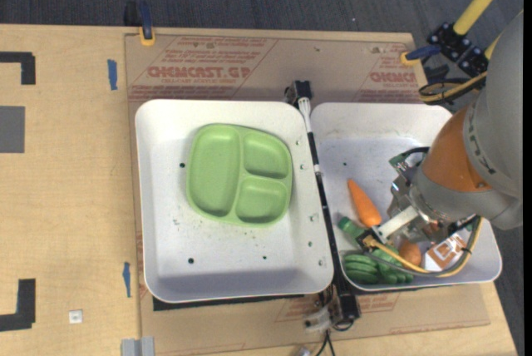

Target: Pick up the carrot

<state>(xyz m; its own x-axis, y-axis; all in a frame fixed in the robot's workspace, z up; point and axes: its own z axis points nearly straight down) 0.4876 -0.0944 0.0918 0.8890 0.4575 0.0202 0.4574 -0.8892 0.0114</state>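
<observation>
Carrot [363, 203] lies just beside the gripper [413, 218], grip state unclear; best to centre over its middle and close across the width.

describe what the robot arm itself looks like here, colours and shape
The arm is a thick, rounded grey shell with a smooth finish. A broad orange band rings it above the wrist, and below that band sits a grey collar of the same rounded shape. No lettering or markings can be made out on it.
</observation>
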